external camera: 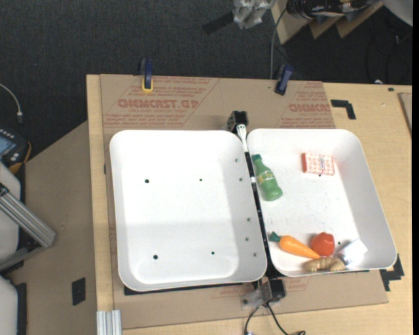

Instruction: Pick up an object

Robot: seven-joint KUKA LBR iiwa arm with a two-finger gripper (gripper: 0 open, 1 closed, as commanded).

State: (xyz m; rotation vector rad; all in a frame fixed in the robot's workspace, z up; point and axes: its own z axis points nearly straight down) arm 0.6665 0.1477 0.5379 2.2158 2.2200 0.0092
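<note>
Saw the gripper (252,12) blurred beyond the bench's far edge; could not tell its opening or any hold. Found the green bottle (266,178) at the right bin's (366,170) left edge, the carrot (296,246), red tomato (322,243) and ginger root (324,264) along its near edge, and the pink packet (318,163) toward its far edge.

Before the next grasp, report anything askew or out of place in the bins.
The green bottle lies on its side against the right bin's inner wall. The carrot, tomato and ginger root crowd its near edge. Nothing looks spilled or damaged.
</note>
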